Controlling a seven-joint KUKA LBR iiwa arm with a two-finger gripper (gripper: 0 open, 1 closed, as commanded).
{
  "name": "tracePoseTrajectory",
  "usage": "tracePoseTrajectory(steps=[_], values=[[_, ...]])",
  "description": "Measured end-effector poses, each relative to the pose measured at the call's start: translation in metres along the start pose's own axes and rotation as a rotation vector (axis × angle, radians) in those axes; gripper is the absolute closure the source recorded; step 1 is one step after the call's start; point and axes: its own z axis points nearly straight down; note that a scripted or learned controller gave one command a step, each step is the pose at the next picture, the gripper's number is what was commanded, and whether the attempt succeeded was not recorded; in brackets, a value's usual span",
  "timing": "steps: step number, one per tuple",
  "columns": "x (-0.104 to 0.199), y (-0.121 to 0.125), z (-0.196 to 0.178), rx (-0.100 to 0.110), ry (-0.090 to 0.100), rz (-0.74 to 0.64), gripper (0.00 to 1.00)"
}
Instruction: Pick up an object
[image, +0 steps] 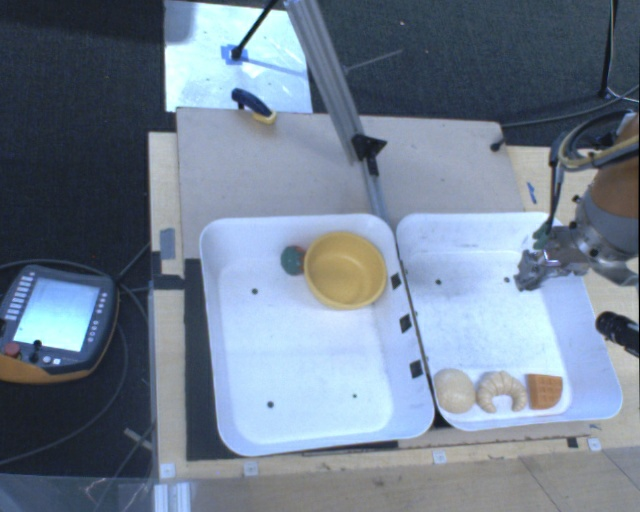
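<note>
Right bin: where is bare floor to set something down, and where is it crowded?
The right bin has bare floor across its middle, between the gripper at its upper right and the row along the near wall. That row is crowded: pale round piece, croissant and orange wedge side by side.

The yellow bowl (345, 270) hides part of a small green object (291, 260) touching its left side; the object's kind is unclear.
</note>
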Motion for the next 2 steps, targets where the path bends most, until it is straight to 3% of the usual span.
tracePoseTrajectory(steps=[2], values=[[0.082, 0.046, -0.006, 0.000, 0.001, 0.001, 1.00]])
